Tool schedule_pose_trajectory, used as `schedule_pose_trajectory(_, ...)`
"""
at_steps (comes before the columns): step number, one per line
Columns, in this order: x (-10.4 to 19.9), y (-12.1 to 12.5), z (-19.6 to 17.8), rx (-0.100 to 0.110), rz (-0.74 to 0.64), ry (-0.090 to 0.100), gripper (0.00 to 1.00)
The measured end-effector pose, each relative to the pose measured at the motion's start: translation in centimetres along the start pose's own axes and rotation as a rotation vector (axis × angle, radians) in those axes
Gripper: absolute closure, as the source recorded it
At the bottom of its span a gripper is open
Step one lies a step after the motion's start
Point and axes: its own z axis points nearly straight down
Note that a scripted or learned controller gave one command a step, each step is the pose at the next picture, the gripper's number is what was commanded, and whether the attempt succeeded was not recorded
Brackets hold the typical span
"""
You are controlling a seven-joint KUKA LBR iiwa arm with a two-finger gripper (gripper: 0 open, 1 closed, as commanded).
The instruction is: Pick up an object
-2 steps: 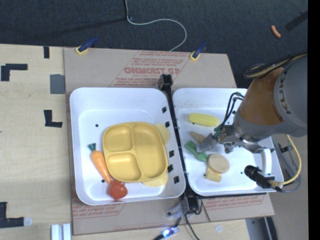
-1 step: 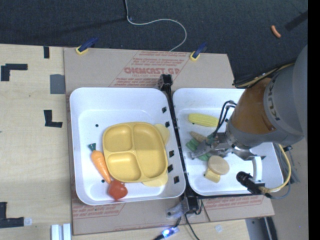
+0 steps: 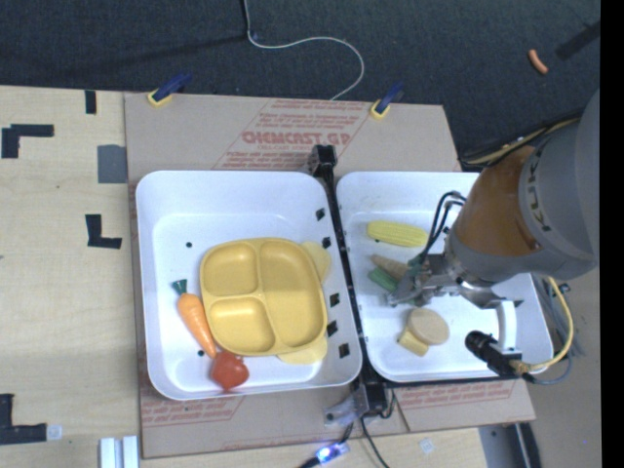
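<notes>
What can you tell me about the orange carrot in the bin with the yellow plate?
The carrot looks like a plastic toy: a smooth orange body with a small dark green top. It lies flat on the floor of the left bin, green end toward the back, tip pointing at the red toy. Its side runs along the yellow divided plate's left edge.

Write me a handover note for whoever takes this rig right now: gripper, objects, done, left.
Gripper: down in the right bin, over a green item near the bin's left side. Finger state can't be read from this view.
Right bin: corn cob toward the back, tan round piece toward the front.
Left bin: yellow divided plate, carrot and red piece along its left and front edge.
Done: arm is down at a target.
Left: confirm a grasp and lift; nothing is visibly raised yet.
</notes>
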Motion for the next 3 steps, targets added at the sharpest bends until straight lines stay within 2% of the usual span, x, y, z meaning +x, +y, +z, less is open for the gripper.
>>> schedule_pose_trajectory(1, 1.0, 0.0, -5.6, -0.003, -0.002, 0.001, 1.00)
schedule_pose_trajectory(2, 0.7, -0.9, -10.7, -0.003, 0.000, 0.001, 1.00)
schedule_pose_trajectory(3, 0.8, -0.9, -13.0, -0.001, -0.001, 0.001, 1.00)
